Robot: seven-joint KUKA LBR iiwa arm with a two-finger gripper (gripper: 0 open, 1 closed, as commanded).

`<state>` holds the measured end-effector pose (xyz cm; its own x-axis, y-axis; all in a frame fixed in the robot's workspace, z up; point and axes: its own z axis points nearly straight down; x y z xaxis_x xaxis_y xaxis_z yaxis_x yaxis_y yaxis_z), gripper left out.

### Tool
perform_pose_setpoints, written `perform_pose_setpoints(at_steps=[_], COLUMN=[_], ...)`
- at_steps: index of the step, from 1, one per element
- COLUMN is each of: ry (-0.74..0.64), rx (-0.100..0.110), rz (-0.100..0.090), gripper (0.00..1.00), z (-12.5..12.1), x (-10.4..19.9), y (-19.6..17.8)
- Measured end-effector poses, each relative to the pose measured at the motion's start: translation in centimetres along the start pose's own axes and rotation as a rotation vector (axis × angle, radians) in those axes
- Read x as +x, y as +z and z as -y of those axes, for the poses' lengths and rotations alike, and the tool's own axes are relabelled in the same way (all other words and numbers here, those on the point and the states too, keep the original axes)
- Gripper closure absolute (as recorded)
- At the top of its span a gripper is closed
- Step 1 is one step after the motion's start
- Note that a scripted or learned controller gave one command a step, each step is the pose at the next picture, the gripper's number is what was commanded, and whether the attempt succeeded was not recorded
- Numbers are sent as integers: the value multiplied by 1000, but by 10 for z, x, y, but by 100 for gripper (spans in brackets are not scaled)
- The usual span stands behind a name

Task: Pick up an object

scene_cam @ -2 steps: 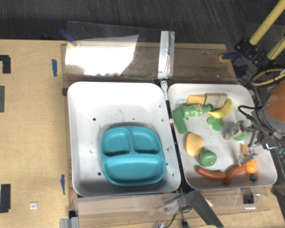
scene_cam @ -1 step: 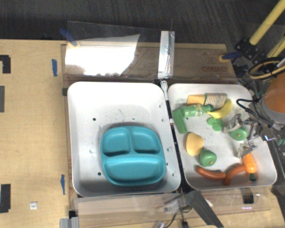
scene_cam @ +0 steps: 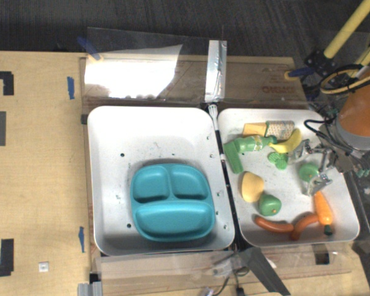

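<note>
Camera view, right bin (scene_cam: 351, 224): gripper (scene_cam: 316, 168) at centre-right, fingers spread around a small green piece (scene_cam: 308, 172); carrot (scene_cam: 323, 208) just below. Left bin (scene_cam: 105, 165): teal divided tray (scene_cam: 171, 201), lower centre.

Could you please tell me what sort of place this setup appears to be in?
Probably a robotics lab bench: two shallow white bins, plastic toy food such as an orange carrot, and a grey arm with an orange band.
</note>
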<state>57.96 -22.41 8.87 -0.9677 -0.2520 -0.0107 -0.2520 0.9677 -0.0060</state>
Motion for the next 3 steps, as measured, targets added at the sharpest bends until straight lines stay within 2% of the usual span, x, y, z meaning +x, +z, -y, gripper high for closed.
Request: perform_pose_setpoints(at_steps=[1, 2, 3], ry=[34, -67, -145], rx=[-2, -2, -4], rz=[-1, 0, 1], gripper=[0, 0, 0], z=[-13, 4, -11], x=[46, -22, 32], y=[-1, 1, -1])
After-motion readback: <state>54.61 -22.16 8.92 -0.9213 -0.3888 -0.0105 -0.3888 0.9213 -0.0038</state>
